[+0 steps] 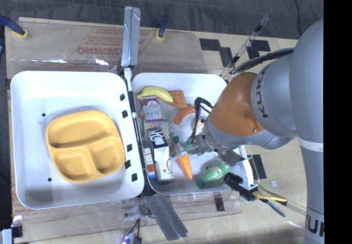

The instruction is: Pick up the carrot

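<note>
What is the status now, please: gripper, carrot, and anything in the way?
Gripper low in right bin, just above carrot. Carrot lying on bin floor, not lifted. Green bottle and white carton close on either side.

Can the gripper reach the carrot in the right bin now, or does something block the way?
Probably yes. The gripper hangs right above the carrot, whose upper side lies uncovered. The green bottle and the white carton lie close on either side, so room for the fingers looks narrow.

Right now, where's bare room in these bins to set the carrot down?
Left bin: bare white floor borders the yellow tray on every side, widest above it. Right bin is crowded: banana, boxes, carrot, green bottle and the gripper.
</note>
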Controlling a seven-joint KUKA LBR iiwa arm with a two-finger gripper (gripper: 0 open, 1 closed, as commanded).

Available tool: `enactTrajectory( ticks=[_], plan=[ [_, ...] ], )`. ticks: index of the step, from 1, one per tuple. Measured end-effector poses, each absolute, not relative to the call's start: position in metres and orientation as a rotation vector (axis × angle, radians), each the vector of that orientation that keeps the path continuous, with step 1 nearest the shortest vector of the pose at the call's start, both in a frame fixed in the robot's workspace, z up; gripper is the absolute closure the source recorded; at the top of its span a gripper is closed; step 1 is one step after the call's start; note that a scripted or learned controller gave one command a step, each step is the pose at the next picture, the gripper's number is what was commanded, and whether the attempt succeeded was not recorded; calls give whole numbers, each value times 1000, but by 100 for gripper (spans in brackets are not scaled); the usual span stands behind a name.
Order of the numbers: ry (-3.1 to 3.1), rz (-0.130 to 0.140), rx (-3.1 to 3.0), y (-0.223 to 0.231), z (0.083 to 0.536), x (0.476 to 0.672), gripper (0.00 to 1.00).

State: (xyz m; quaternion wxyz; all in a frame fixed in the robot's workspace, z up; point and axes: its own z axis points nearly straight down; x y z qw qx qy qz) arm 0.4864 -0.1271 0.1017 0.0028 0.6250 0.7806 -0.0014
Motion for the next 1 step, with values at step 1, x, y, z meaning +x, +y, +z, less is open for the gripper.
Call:
enactTrajectory(
  ticks=[1],
  plan=[
    [2280, 0, 2164, -52, 240, 494, 100]
  ],
)
